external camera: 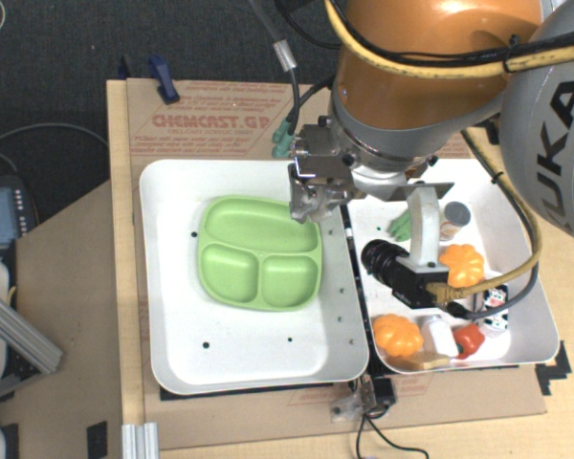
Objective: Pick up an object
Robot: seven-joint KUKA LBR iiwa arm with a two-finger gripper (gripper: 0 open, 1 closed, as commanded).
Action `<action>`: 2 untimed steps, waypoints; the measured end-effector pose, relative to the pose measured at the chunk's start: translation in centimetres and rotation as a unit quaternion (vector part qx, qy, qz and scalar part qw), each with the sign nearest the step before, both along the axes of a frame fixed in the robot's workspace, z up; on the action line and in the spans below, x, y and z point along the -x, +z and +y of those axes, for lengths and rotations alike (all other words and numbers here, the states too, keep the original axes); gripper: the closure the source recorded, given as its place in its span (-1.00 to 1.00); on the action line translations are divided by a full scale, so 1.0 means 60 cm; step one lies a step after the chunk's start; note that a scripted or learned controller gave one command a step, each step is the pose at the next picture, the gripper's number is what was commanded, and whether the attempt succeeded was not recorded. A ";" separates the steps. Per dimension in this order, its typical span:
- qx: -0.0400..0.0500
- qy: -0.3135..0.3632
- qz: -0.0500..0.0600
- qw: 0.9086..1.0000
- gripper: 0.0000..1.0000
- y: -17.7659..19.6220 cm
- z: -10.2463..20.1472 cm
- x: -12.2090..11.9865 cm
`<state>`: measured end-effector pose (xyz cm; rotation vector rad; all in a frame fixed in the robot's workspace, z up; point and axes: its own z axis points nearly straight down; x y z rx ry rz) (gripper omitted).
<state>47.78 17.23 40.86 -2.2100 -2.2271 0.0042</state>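
Observation:
A light green plate (258, 251) with three compartments lies in the left bin (172, 285). The right bin (536, 338) holds several small objects: an orange pumpkin-like piece (462, 262), a second orange piece (398, 333), a red piece (469, 339), a white block (439, 334) and a green piece (400, 226). My gripper (312, 202) hangs under the big orange wrist, over the divider between the bins. It sits just at the plate's upper right corner. I see nothing held in it.
A black cylinder on a white bracket (390, 266) juts from the arm over the right bin and hides part of it. A small round brown item (453, 216) and a black-and-white item (496, 299) also lie there. Brown cardboard (210, 113) lies behind the bins.

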 end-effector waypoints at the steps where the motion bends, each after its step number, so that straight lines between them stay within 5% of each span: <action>1: 0.001 -0.007 0.001 1.000 1.00 -0.072 -0.087 -0.002; 2: 0.002 -0.006 0.003 1.000 1.00 -0.198 -0.116 0.000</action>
